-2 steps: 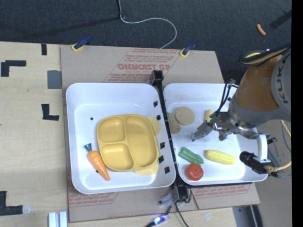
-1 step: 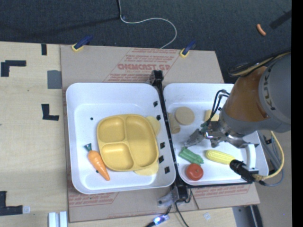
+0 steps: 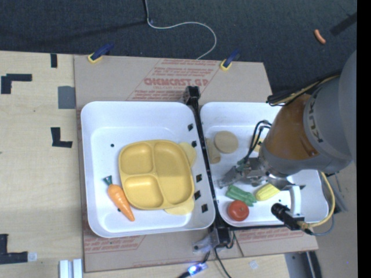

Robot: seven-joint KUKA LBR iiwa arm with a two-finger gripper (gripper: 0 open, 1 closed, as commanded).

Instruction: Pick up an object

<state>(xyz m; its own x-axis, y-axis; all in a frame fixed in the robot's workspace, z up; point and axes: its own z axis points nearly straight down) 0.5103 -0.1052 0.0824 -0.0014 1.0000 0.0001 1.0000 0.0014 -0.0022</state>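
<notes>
In the right bin (image 3: pixel 301 213) my gripper (image 3: pixel 239 175) hangs low over the toys, at the end of the grey arm with its orange band. Just below it lies a green pod-shaped piece (image 3: pixel 239 194), and a small yellow piece (image 3: pixel 266 191) rests to the right of that. A red tomato (image 3: pixel 237 211) sits near the bin's front edge. Further back, a tan round disc (image 3: pixel 225 142) lies to the upper left of the gripper. The arm hides much of the bin's right half.
The left bin (image 3: pixel 95 155) holds a yellow divided plate (image 3: pixel 155 174), an orange carrot (image 3: pixel 120 200) at its front left, and pale yellow pieces (image 3: pixel 188 153) at the plate's edges. A black divider (image 3: pixel 200 149) joins the two bins.
</notes>
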